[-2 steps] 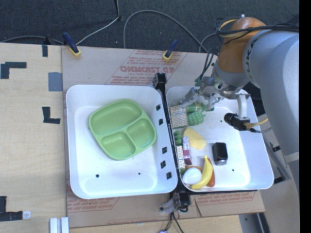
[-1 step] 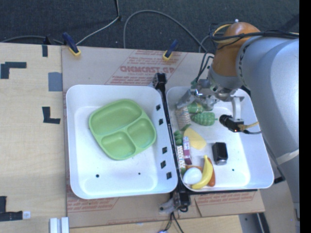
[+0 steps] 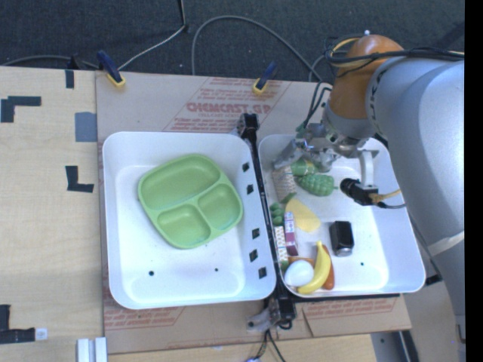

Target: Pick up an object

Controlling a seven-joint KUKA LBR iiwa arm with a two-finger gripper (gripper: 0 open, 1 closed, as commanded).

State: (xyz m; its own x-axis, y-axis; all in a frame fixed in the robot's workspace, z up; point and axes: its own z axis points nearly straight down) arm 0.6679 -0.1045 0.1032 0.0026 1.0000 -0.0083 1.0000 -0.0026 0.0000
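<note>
Fingers hang low over the right bin, their state impossible to tell, poised for a grab at the green bumpy toy just below them.

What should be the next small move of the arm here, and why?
Probably a short straight descent. The gripper hangs at the far end of the right bin, right over the green toy, and no object shows between its fingers. The banana and the black block lie nearer the camera, further from it.
</note>
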